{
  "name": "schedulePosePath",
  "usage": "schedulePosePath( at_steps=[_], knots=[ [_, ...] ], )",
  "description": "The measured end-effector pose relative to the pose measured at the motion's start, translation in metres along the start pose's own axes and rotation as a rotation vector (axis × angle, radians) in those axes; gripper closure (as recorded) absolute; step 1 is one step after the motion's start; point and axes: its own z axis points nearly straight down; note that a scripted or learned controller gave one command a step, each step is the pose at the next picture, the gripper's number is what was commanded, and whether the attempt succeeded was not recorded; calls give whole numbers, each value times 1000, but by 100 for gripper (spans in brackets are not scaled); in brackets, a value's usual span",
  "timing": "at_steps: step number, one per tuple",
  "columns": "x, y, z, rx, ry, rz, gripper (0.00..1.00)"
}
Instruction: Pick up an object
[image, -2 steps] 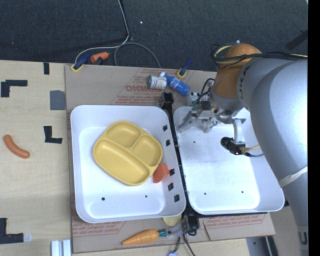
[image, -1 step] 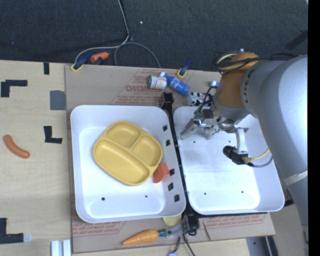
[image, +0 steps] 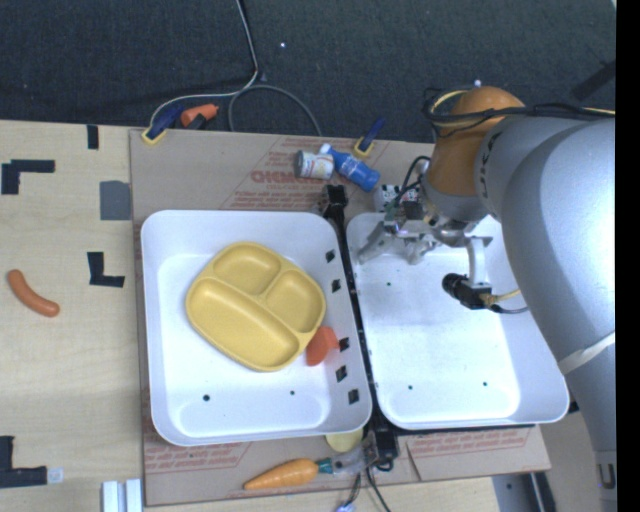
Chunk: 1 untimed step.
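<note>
A yellow divided plate (image: 255, 303) lies in the left bin (image: 170, 400). A small orange-red piece (image: 320, 346) rests against the plate's right edge. My gripper (image: 392, 246) hangs over the far left corner of the right bin (image: 450, 385), close to the wall between the two bins. Its two grey fingers (image: 367, 246) are spread apart, open, with nothing between them. The plate and the orange-red piece sit well to the left of the gripper, across the dividing wall.
A toy carrot (image: 283, 474) lies on the cardboard in front of the bins. Behind them are a blue and white bottle (image: 340, 165) and two clamps. An orange sausage (image: 32, 293) sits far left on the bench. The bulky grey arm (image: 560, 230) covers the right side.
</note>
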Motion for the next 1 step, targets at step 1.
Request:
schedulePosePath(
  at_steps=[1],
  knots=[
    [4,-14,-1,-1,-2,3,0]
  ],
)
